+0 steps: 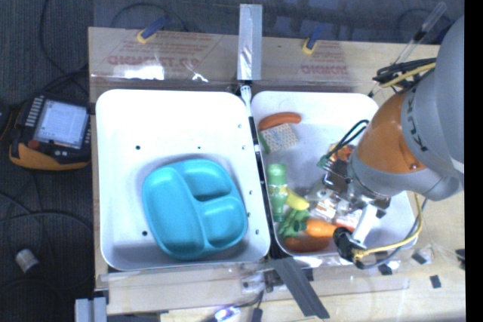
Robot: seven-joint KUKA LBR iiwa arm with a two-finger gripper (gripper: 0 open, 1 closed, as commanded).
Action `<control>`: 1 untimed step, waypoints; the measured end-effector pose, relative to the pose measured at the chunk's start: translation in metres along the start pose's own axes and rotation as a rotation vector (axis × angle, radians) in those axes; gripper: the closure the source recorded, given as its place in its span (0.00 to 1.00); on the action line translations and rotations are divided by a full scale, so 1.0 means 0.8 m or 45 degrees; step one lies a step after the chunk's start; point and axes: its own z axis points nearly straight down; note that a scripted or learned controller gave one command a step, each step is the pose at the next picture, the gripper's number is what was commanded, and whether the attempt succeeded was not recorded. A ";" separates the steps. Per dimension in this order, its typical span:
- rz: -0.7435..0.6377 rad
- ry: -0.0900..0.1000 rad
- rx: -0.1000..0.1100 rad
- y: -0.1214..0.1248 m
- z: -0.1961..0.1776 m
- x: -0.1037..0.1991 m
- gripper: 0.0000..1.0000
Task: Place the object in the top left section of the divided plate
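Observation:
A blue divided plate (195, 209) lies in the left bin (128, 124), with nothing in its sections. The right bin (332, 105) holds toy food: a sausage (280, 119), a speckled tan piece (279, 136), a green bottle-like item (276, 179), a yellow piece (296, 200), a carrot with green top (315, 228) and a dark red piece (306, 243). My gripper (339, 209) reaches down into the right bin's lower part, just right of the yellow piece and above the carrot. The wrist hides its fingers.
The grey arm with its orange band (389, 143) covers the right side of the right bin. Cables (396, 72) run along the bench at the right. A handheld device (53, 128) lies on the floor to the left.

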 end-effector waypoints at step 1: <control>0.189 0.011 -0.027 -0.001 0.012 0.016 1.00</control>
